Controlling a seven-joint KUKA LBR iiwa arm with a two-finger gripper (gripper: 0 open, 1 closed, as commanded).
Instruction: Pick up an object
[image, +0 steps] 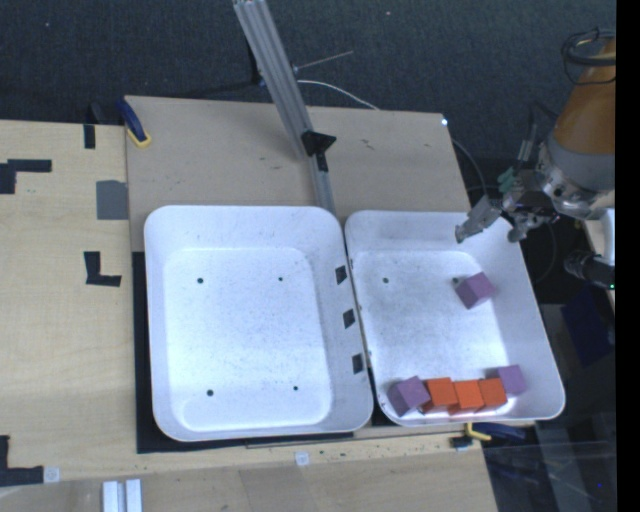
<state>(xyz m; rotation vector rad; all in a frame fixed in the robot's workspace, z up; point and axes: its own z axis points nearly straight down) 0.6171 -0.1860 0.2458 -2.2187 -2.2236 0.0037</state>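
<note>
Reaching in from the right edge of the frame, the grey arm with its orange band is seen at the upper right, and the gripper (492, 220) is positioned over the upper right corner of the right bin (420, 228). The two fingers appear to be spread apart with nothing between them, though the view is small and somewhat blurred. A single purple block (474, 289) is located in the upper right part of the right bin, below the gripper and apart from it. Along the lower wall of that bin, a row is formed by a purple block (408, 395), orange blocks (462, 394) and a further small purple block (512, 379). The left bin (160, 240) is placed just beside the right one.
</note>
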